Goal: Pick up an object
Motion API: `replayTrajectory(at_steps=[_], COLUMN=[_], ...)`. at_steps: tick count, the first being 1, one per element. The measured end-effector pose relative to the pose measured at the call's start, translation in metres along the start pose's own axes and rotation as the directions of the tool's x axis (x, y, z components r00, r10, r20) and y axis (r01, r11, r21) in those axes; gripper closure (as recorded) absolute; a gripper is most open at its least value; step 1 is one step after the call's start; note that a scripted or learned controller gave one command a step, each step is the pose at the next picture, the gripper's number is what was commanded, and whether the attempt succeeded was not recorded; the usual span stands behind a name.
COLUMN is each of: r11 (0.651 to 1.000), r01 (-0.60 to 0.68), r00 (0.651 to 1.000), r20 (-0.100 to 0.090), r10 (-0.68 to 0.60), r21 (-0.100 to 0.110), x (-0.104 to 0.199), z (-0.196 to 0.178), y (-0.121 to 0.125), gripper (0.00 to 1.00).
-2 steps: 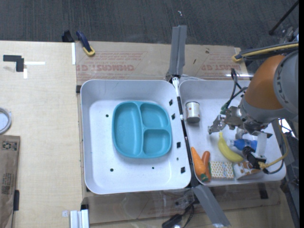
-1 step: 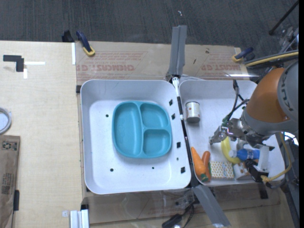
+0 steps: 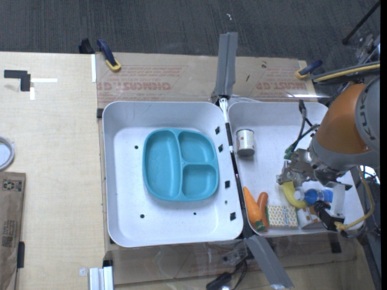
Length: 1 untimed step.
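Worktop (image 3: 48,162): pale wood, bearing two shallow white bins side by side, with cardboard under their far edge.
Left bin (image 3: 121,222): holds a teal divided plate (image 3: 180,164), three compartments, lying flat near the middle.
Right bin (image 3: 266,119): holds the small objects and the arm's working end.
Metal can (image 3: 245,142): lying near the bin's left wall, toward the far side, well apart from the rest.
Carrots (image 3: 255,207): two orange ones with green ends, side by side at the near left corner of the right bin.
Patterned sponge-like block (image 3: 282,215): pale yellow, flat, just beside the carrots along the near wall.
Banana (image 3: 292,196): yellow, curved, directly under the gripper, just beyond the block.
Blue-and-white item (image 3: 316,196): just right of the banana, partly hidden by the arm; kind unclear.
Arm (image 3: 341,125): grey with an orange band, reaching in from the right over the right bin.
Gripper (image 3: 292,175): low over the banana at the bin's near right part; cannot tell how far open, nor whether anything sits in its grasp.
Clamps (image 3: 109,56): blue and yellow, at the far corners of the cardboard.
Tape roll (image 3: 5,154): at the worktop's left edge.
Brown paper bag (image 3: 11,216): flat, near the left edge, below the roll.
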State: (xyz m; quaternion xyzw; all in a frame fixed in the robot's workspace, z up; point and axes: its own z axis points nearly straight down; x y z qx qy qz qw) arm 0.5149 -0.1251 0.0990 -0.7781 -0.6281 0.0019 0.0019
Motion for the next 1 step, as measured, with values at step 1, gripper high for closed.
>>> replayTrajectory(at_steps=[1], r11=[0.996], r01=[0.092], r00=[0.996], r20=[0.002], r10=[-0.092], r21=[-0.005], x=[0.0636], z=[-0.1423], y=[0.0309], gripper=[1.00])
